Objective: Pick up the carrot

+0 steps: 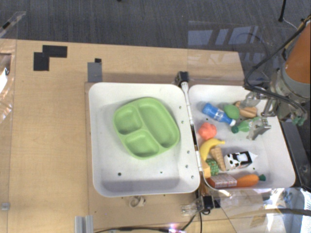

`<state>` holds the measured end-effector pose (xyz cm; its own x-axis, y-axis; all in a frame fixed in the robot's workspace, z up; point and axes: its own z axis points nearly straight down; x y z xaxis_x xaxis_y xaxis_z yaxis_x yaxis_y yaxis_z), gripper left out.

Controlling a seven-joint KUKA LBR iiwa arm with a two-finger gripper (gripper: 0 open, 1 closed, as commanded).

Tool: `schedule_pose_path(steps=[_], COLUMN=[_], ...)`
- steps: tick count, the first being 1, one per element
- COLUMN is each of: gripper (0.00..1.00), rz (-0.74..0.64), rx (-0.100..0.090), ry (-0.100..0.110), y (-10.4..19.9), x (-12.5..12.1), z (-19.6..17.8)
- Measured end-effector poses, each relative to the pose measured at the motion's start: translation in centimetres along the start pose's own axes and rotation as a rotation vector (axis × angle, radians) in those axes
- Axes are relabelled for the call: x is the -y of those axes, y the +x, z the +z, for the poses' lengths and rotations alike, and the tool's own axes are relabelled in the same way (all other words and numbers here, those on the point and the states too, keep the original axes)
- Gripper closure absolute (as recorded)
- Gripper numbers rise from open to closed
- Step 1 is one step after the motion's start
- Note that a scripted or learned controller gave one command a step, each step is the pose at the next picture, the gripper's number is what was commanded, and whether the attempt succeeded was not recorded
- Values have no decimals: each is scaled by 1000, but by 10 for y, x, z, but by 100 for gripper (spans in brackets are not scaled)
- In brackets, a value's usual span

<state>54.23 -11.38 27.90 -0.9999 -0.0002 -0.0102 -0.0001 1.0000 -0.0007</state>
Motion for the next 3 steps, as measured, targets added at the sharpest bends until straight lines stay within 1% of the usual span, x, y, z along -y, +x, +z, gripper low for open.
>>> schedule_pose_path(steps=[1,2,3], gripper=[0,0,0], rz=[-53,-135,-407], rx=[-2,-3,7], ry=[-7,-5,3], y=[-36,2,-37], x=[-92,-134,-25], z=[35,79,12])
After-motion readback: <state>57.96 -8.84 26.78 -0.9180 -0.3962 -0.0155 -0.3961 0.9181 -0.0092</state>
